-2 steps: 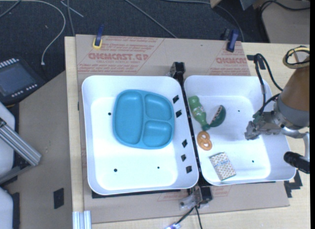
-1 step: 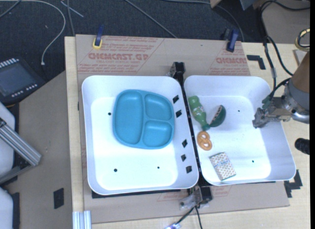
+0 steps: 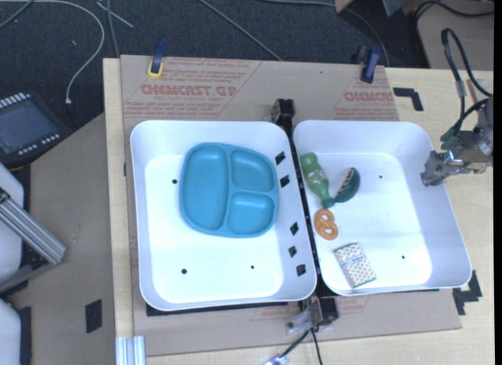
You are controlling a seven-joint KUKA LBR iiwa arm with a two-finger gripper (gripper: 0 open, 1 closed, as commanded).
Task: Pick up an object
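White plastic makes up both shallow bins, set side by side on a tan board whose red print reads "CHEMCAST GP" behind the left bin (image 3: 149,222) and again, partly hidden, behind the right bin (image 3: 439,230). A blue clamp (image 3: 158,64) and a darker one (image 3: 369,63) pinch the board's far edge. The gripper (image 3: 436,169) sits at the right bin's right rim, above its wall, well apart from everything inside; whether it is open or shut cannot be made out at this size. Most of the right bin's floor lies bare toward that right side, since its contents crowd the wall shared with the left bin. These are a green bottle-shaped toy (image 3: 314,178), a watermelon slice (image 3: 347,185) just beside it, an orange pretzel (image 3: 326,224) nearer the camera, and a small patterned packet (image 3: 354,264) close to the front rim. The packet's print is too small to read. A blue divided plate (image 3: 228,189) rests in the left bin, toward its far half, with open white floor in front of it.
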